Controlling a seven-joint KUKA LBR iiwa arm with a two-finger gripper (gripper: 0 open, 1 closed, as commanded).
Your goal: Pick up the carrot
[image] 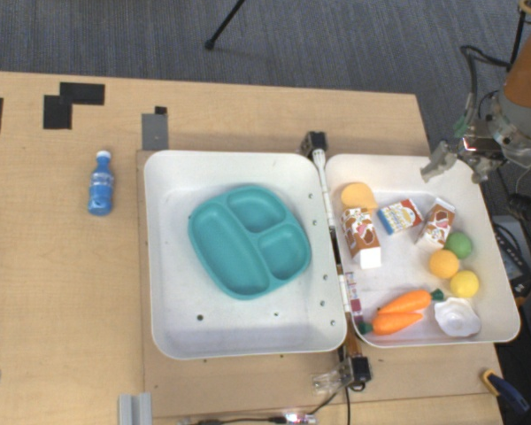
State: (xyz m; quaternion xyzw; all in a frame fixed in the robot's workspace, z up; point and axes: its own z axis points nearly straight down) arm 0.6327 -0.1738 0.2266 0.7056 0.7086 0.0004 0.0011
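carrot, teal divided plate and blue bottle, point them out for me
carrot [402, 312], camera view, middle of its orange body
teal divided plate [248, 239], camera view, ridge between its compartments
blue bottle [101, 185], camera view, middle of its body

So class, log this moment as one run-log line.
carrot: lying in right bin, near front | hand: above bin's far edge, apart from carrot | pick: not yet done

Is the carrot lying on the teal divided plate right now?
No, the carrot lies in the right bin, near its front edge, while the teal plate sits in the left bin.
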